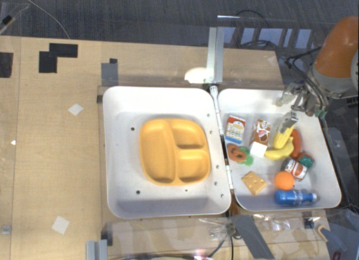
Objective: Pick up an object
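My gripper hangs over the upper right part of the right bin, just above a small yellow piece that leans on a banana. A red sausage-shaped item lies beside them. Nothing shows as held. Also in this bin are a red and white carton, a brown packet, a white cube, a red ring-shaped toy, a tan cracker, an orange ball, a red can and a blue bottle.
The left bin holds a yellow divided tray. A metal post stands behind the wall between the bins. The arm's orange band sits at the right, above the right bin's far corner.
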### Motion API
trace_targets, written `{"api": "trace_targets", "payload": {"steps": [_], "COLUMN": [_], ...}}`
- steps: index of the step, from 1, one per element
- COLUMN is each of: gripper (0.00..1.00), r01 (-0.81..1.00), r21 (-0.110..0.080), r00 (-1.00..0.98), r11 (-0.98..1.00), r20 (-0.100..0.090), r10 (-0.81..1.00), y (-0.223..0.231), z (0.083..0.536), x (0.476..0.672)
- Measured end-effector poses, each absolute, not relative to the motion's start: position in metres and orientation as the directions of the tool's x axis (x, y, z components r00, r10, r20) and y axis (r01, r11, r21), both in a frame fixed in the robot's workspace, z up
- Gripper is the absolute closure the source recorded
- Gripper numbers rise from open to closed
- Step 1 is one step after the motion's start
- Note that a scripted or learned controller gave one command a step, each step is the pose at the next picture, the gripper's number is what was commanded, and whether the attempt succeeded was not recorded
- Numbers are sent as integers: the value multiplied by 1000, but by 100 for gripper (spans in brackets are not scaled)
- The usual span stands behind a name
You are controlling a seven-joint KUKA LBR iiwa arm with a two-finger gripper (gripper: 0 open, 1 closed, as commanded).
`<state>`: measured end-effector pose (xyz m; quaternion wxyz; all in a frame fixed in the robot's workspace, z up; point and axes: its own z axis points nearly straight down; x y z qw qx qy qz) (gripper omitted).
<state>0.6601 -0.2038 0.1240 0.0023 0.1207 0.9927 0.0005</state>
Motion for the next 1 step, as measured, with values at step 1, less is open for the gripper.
{"api": "trace_targets", "payload": {"steps": [1], "gripper": [0], "r01": [588], "r21": [5], "r00": [-809], "r11": [809], "r20": [-11], "r10": [588], "y": [-191], "z": [89], "x": [635]}}
